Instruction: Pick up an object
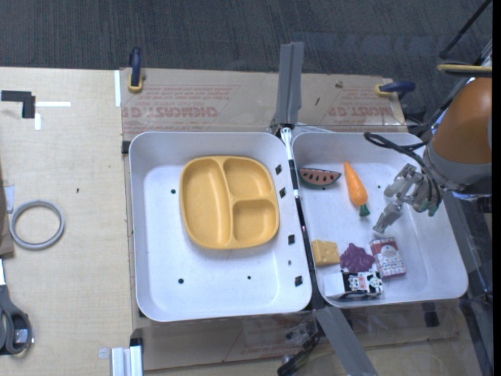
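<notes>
The right bin (438,284) holds a watermelon slice (320,177), an orange carrot (356,186), a yellow cheese block (325,252), purple grapes (356,257), a small red carton (388,258) and a black-and-white carton (362,284). My gripper (391,210) hangs over the bin's right half, above and slightly right of the red carton and right of the carrot. Its fingers (383,222) stand apart with nothing between them.
A yellow divided plate (229,202) lies in the left bin (156,288). A grey divider post (290,84) stands between the bins at the back. A tape ring (34,224) and scissors (12,327) lie on the bench at left.
</notes>
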